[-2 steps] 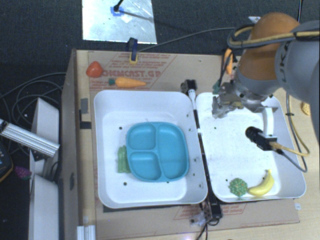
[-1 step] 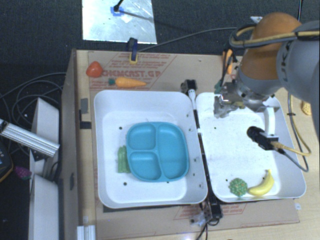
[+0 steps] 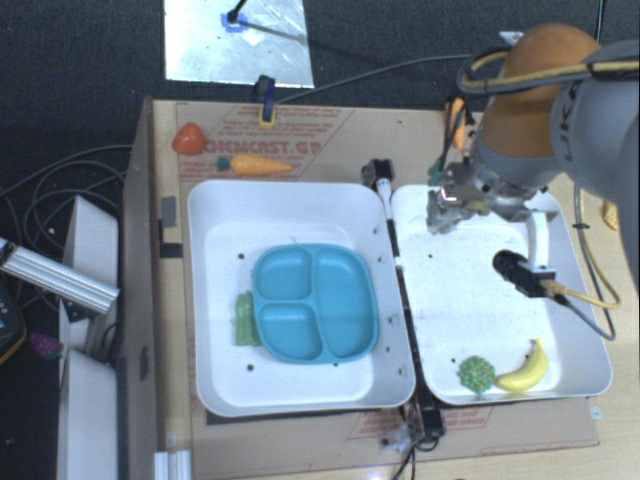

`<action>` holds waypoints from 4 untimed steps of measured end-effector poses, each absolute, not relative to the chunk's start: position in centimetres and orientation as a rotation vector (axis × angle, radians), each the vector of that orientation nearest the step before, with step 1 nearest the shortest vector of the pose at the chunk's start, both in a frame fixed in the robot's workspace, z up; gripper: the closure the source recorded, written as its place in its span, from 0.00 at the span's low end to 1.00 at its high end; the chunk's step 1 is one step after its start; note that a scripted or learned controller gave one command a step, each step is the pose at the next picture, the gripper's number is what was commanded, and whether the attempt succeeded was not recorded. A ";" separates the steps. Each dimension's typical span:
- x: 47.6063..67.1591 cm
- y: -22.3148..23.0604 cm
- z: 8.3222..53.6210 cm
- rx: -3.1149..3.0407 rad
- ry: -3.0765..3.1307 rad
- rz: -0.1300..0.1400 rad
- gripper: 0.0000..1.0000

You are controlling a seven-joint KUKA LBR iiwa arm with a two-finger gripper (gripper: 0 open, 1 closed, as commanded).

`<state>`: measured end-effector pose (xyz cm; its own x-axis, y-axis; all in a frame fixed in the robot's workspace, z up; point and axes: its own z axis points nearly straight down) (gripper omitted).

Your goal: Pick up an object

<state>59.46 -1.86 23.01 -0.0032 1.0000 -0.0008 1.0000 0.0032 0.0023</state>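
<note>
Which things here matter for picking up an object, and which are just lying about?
For the job: end effector, over the right bin; banana and green knobbly ball in it; blue divided plate and green piece in the left bin.
Lying about: carrot and orange-red fruit on the bench behind the bins; silver sheet beyond.

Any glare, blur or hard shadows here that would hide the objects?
Camera view: lighting is even and shadows are faint; the shiny sheet beyond the bench glares white; the gripper looks slightly soft and the image is a little grainy; the banana and blue plate are clearly readable.
</note>
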 end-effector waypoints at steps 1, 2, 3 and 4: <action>58.6 0.8 23.2 2.216 2.227 0.002 1.00; 58.5 -1.9 22.7 2.219 2.221 0.001 1.00; 58.5 -1.9 23.8 2.214 2.224 0.004 1.00; 57.6 0.8 21.7 2.216 2.226 0.002 1.00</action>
